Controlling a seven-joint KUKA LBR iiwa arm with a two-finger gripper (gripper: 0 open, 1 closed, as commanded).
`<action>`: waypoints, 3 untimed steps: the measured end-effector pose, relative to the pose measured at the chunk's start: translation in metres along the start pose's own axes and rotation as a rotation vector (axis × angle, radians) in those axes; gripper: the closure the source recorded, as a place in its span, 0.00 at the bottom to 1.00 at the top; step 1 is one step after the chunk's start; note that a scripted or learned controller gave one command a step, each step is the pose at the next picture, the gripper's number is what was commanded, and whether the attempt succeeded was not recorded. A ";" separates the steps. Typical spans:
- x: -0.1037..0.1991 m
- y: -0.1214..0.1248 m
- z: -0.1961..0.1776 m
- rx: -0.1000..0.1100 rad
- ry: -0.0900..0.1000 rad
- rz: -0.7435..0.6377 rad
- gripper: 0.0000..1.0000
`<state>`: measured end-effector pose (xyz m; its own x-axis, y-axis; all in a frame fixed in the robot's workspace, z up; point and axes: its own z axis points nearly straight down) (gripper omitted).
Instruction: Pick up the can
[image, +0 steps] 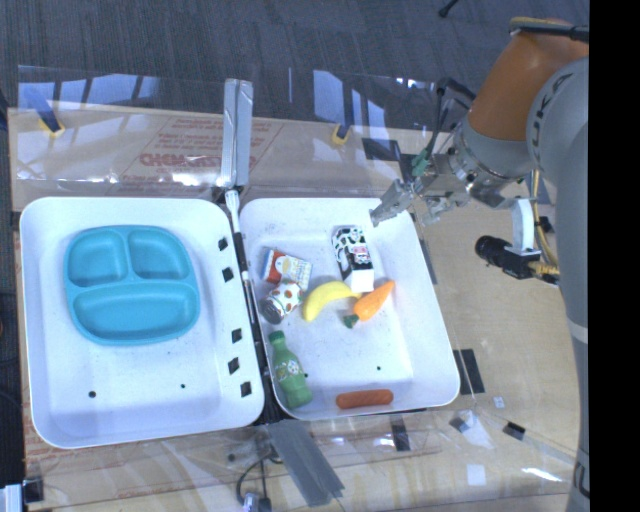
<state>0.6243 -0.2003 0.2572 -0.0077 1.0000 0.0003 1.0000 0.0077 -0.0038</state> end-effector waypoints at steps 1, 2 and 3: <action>0.028 -0.101 -0.043 0.001 0.001 0.363 0.00; 0.036 -0.145 0.167 0.000 0.002 0.547 0.00; 0.036 -0.144 0.157 0.000 0.002 0.543 1.00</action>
<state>0.4790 -0.1653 0.1007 0.5097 0.8604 -0.0003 0.8604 -0.5097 -0.0042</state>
